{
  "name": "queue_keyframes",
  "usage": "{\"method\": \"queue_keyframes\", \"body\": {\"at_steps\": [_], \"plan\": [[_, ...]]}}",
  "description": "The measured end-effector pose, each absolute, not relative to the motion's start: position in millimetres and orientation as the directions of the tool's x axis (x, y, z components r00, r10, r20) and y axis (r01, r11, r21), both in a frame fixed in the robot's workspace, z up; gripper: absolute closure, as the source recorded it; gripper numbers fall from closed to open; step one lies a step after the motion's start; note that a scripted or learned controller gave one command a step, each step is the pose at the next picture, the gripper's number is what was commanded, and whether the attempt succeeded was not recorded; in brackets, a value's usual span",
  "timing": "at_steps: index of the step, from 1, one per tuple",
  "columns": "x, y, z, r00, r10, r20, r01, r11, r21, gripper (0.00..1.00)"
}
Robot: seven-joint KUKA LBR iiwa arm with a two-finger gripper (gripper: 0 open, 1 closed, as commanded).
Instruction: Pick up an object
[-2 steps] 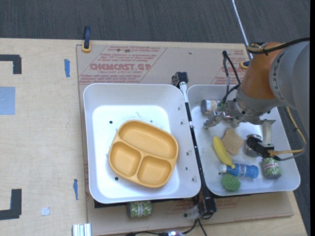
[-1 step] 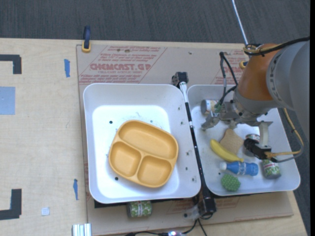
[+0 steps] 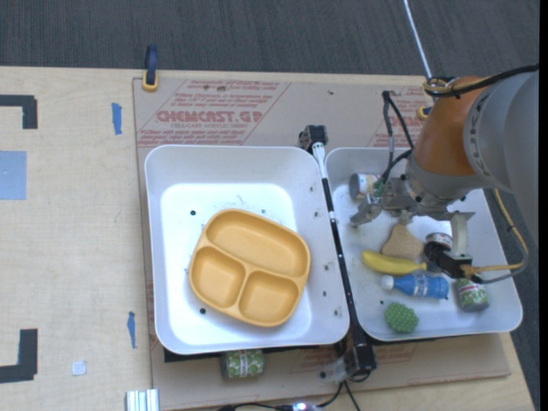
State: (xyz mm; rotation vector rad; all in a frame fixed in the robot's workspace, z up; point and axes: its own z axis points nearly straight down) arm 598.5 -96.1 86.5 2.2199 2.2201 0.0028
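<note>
The grey arm's claw [image 3: 387,202] hangs over the right bin [image 3: 505,311], its grip state impossible to tell. Below it lie a banana [image 3: 390,263], a blue bottle [image 3: 421,286] and a green ball [image 3: 401,318]. A yellow divided plate [image 3: 248,266] sits in the left bin [image 3: 163,229].

A: What lettering can be read?

B: Red print on the clear sheet [image 3: 224,110] lying under the two bins. The large line reads "CHEMCAST GP", seen upside down from the camera; the finer red lines around it are too small to make out.

A: Anything on the right?

B: More red print of the same kind on the sheet beside the arm, blurred. The labels on the small bottle [image 3: 421,286] and can [image 3: 243,364] cannot be read
</note>
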Motion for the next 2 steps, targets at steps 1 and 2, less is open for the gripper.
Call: {"method": "queue_keyframes", "body": {"at_steps": [1,2], "plan": [[593.1,-95.3,86.6,0.001,1.000,0.000,1.000,-0.001,0.003,0.00],[596.8,-94.5,86.3,0.000,1.000,-0.001,1.000,0.000,0.003,0.00]]}}
